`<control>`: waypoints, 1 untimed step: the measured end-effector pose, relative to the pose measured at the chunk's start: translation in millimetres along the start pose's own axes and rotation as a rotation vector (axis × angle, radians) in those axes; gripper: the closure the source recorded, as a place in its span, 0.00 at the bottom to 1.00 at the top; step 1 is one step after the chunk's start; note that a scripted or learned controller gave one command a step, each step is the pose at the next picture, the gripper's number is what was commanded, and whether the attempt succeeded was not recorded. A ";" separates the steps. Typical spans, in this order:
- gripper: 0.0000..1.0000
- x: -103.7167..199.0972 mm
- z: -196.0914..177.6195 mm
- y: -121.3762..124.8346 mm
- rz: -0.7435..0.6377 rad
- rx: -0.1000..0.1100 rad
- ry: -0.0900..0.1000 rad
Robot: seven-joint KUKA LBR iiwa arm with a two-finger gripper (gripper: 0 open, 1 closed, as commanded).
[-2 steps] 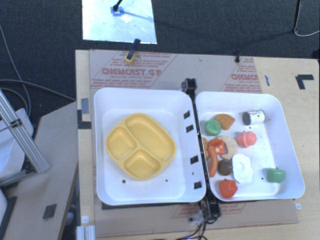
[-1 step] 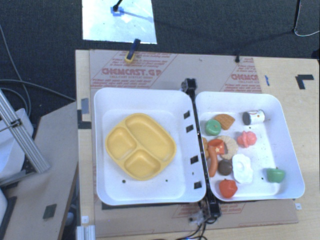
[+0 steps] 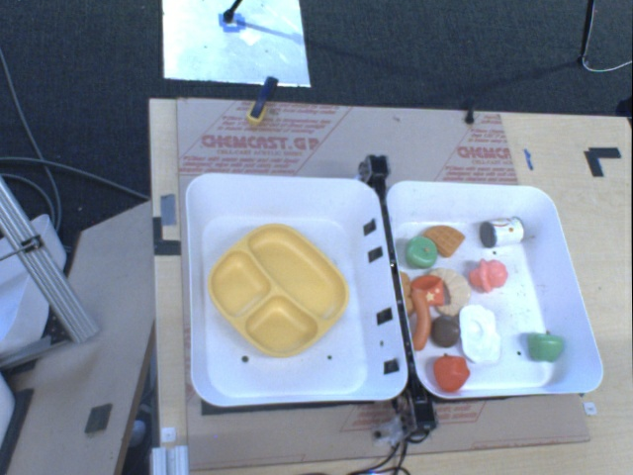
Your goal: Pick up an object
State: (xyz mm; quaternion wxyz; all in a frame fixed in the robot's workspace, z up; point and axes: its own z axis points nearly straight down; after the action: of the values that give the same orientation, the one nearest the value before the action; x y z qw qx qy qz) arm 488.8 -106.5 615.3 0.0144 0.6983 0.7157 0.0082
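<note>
The right bin (image 3: 564, 255) holds several toy foods. A green round piece (image 3: 421, 252) lies beside an orange waffle-like piece (image 3: 445, 237). A small can (image 3: 502, 232) lies on its side near the back. A pink piece (image 3: 488, 275), a white piece (image 3: 481, 332), a green pepper (image 3: 545, 345), a red tomato (image 3: 451, 372), a dark brown ball (image 3: 445, 331), a beige cookie (image 3: 455, 287) and an orange sausage (image 3: 422, 323) fill the middle and front. The left bin (image 3: 223, 201) holds a yellow divided plate (image 3: 278, 288).
Both bins sit on a cardboard sheet (image 3: 297, 137) over the wooden bench. A black clamp strip (image 3: 388, 275) joins the bins. A shiny metal plate (image 3: 235, 26) lies on the dark floor behind. An aluminium frame (image 3: 40, 265) stands at the left.
</note>
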 end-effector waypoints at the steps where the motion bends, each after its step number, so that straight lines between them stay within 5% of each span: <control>1: 1.00 -0.6 -11.4 0.5 -0.002 -0.004 -0.001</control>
State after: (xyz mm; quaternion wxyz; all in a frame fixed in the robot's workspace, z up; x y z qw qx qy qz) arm 489.0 -107.0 626.7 0.0161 0.6975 0.7164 0.0090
